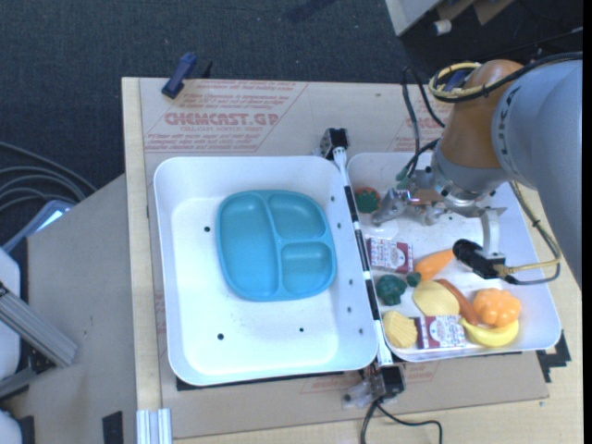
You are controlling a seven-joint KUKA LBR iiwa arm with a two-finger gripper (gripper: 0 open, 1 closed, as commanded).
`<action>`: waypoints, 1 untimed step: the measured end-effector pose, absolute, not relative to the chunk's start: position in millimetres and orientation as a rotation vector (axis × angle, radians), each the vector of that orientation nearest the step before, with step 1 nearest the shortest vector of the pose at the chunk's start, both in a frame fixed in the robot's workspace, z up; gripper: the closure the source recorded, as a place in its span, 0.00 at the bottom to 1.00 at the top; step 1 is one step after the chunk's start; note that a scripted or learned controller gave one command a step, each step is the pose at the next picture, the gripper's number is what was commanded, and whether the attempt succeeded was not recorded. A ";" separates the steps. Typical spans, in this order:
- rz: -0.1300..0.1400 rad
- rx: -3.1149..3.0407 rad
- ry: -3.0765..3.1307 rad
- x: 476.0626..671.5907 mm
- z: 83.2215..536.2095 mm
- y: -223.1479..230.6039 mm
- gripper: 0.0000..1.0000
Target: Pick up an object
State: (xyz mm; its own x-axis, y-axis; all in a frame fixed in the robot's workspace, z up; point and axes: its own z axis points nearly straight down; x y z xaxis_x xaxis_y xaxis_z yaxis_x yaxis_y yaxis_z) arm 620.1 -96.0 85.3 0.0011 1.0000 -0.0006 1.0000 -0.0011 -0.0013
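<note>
Green plastic, glossy and rounded: the small green toy (pixel 368 198), seemingly a moulded play-food piece with a red patch on it, lies in the far left corner of the right bin (pixel 548 296), close against the wall between the bins. It is judged the nearest candidate for picking. It should be light, stiff and rather slippery. A pinch across its narrower width, low on the body, would likely hold best, though the wall leaves little room on that side. The gripper (pixel 400 203) hangs just beside the toy, toward the bin's middle. Whether it is released or clenched cannot be told from this angle, and nothing is seen held in it.

Nearer the camera lie a flat, boxy red-and-white packet (pixel 387 254), a tapered orange carrot (pixel 433 265) and a curved banana (pixel 490 334). All look like hard, smooth plastic. The left bin (pixel 185 248) holds a matt blue divided plate (pixel 276 245) with three compartments. Both bins rest on a printed brown board (pixel 231 118).
</note>
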 end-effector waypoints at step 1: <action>0.002 -2.221 -2.219 547.7 84.2 -93.4 0.00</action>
